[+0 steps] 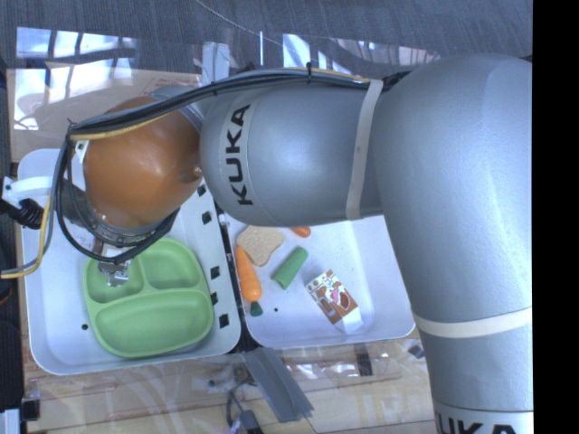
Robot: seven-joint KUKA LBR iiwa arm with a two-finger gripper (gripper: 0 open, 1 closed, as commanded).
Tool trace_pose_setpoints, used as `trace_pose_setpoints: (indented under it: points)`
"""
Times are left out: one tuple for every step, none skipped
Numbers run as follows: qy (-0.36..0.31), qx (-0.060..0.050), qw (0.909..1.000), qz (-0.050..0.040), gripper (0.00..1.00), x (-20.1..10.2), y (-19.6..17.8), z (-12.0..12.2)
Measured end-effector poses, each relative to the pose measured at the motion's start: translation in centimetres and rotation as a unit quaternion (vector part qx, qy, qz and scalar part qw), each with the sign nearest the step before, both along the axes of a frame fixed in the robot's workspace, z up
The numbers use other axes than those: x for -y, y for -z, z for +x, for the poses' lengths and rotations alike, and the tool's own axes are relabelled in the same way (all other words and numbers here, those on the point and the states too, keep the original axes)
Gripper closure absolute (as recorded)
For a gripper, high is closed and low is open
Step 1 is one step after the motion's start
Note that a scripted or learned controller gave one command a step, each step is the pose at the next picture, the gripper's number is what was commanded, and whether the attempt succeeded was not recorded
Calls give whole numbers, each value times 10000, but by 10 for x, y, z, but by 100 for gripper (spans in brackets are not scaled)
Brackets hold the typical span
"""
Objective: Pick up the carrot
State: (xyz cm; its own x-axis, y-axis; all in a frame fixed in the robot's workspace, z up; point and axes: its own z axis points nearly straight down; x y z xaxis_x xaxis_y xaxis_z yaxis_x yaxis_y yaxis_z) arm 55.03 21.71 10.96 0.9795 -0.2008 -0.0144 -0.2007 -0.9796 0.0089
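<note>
The left bin [41, 333] holds a green divided plate [149, 301]. The right bin [380, 319] holds the carrot [249, 276], lying along its left wall beside the divider, with a slice of bread [261, 242] just above it, a green cylinder [289, 268] to its right, a small orange piece [300, 231] near the bread, and a printed packet [333, 299] further right. The arm [362, 161] stretches across from the right, its orange band [136, 165] over the left bin. The gripper [116, 274] hangs above the plate's upper compartment, well apart from the carrot; I cannot tell whether it grips anything.
</note>
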Motion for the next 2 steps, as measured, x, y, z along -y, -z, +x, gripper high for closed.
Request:
trace_pose_setpoints:
  points:
    - [-20, 103, 9999, 36, 100, -2, -116, 36]
    - [-33, 51, 10000, 23, 100, -2, -102, -45]
